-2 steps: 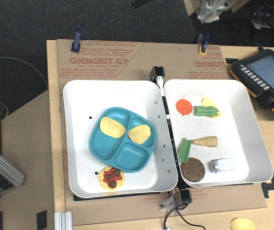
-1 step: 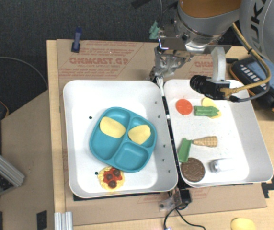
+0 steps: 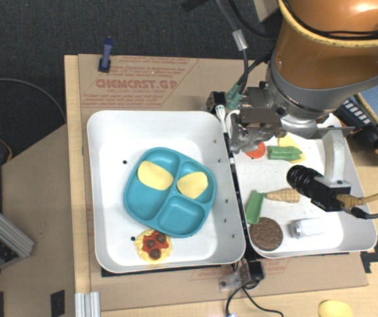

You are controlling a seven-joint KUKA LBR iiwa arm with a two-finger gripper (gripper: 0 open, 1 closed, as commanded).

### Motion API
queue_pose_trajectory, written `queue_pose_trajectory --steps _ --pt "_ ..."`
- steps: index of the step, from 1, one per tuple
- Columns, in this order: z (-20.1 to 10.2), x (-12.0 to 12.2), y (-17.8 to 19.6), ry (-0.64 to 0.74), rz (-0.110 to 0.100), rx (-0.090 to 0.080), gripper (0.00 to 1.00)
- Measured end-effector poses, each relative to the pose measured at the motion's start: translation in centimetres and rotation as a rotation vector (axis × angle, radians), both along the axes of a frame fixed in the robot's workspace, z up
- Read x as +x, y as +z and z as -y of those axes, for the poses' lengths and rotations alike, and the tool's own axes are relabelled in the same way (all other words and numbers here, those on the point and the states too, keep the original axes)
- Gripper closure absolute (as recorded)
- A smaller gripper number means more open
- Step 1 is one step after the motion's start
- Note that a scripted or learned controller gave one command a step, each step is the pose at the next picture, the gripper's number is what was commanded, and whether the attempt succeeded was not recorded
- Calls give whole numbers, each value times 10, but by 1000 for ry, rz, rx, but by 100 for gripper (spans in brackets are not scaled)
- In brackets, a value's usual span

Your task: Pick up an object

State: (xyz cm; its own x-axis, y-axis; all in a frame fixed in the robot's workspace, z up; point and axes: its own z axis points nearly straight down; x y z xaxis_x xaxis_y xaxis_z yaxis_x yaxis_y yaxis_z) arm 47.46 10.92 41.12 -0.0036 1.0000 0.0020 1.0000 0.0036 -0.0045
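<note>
1. The gripper (image 3: 247, 136) hangs over the upper left corner of the right bin (image 3: 349, 240), hard against the wall it shares with the left bin (image 3: 110, 150). Its tip is a tangle of metal from this angle, and I cannot tell whether it is apart or together.
2. Just below and right of it, a red piece (image 3: 257, 152) lies on the bin floor. It is small, orange-red and rounded, with its upper edge hidden under the gripper. It may be touching the gripper, but I can't be sure.
3. Just to its right lies a long, knobbly green piece (image 3: 285, 153).
4. Lower in the same bin are a tan cone (image 3: 280, 195), a green block (image 3: 253, 205) and a brown disc (image 3: 266, 234).
5. In the left bin, a blue divided plate (image 3: 166, 210) holds two yellow pieces (image 3: 154, 175).
</note>
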Motion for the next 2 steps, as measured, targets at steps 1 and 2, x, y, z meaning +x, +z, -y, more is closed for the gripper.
queue_pose_trajectory --steps 1,2 --pt "-54 5 39 1 9 0 100" --pt "-119 4 112 4 14 4 100"
